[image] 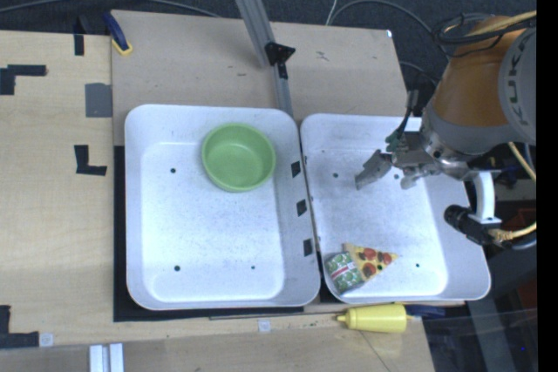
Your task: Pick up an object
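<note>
The gripper (385, 172) hangs over the upper half of the right bin (436, 274), its two fingers spread apart with nothing between them. One finger (370, 171) points left toward the bin's middle and the other sits closer to the wrist. Directly beneath it there is only bare speckled floor, so a straight descent from here would likely close on nothing.

The nearest things to pick lie well apart from it, in the right bin's bottom left corner: a pizza slice toy (372, 258) touching a small green packet (343, 272). Both look flat and low, and they sit tight against the bin wall, so I judge a finger could strike the rim or skid over them, or pinch both together and drop one.

The green bowl (238, 156) sits in the left bin (157, 274) near its top edge; its smooth round wall may slip out of the fingers. A yellow bottle (377, 318) lies on the table just outside the right bin's bottom edge, a poor target since the bin rim crowds it
</note>
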`<state>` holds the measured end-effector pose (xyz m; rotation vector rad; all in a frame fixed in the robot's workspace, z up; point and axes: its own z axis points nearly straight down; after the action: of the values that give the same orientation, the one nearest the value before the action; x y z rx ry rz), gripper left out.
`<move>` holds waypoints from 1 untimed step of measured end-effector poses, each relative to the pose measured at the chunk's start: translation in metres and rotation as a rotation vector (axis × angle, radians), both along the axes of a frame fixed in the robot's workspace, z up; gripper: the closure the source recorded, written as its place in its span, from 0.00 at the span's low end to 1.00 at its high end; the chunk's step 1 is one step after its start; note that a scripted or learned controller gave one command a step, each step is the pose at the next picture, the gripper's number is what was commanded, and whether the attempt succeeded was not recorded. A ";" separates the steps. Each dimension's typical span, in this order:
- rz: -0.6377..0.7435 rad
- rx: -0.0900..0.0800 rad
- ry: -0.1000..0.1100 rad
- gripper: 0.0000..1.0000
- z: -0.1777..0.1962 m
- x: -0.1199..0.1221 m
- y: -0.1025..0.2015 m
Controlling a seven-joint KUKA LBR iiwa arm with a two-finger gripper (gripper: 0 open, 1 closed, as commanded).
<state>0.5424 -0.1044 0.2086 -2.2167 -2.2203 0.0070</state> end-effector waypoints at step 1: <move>-0.001 0.001 0.003 0.00 -0.061 -0.003 -0.008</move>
<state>0.5394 -0.1122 0.1480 -2.2163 -2.2174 0.0094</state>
